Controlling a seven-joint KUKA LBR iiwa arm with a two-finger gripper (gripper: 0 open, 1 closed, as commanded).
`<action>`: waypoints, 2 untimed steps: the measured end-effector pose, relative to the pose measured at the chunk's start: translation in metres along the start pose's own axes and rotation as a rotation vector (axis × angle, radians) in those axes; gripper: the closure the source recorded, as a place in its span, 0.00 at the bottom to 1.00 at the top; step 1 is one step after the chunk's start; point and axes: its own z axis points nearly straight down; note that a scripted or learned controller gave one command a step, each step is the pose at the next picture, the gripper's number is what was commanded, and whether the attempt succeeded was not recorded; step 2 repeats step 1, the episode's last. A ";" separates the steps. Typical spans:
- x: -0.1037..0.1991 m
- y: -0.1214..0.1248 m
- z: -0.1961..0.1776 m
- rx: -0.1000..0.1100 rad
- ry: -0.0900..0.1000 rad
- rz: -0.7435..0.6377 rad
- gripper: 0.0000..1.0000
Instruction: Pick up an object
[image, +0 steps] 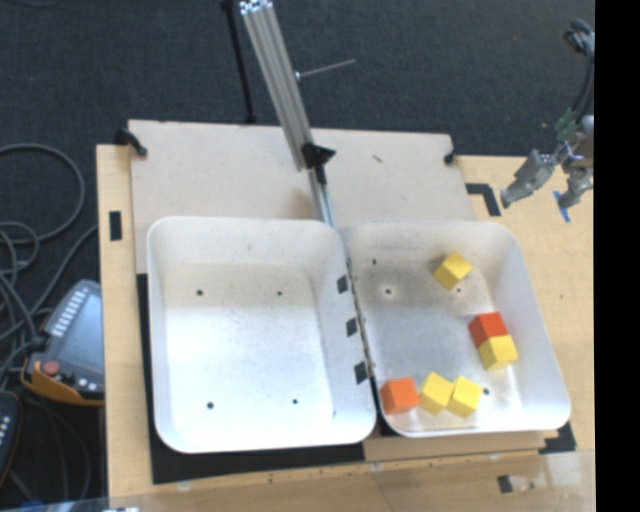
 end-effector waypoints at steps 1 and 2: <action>0.028 -0.013 0.123 0.017 0.004 -0.002 0.00; 0.028 -0.013 0.123 0.017 0.004 -0.002 0.00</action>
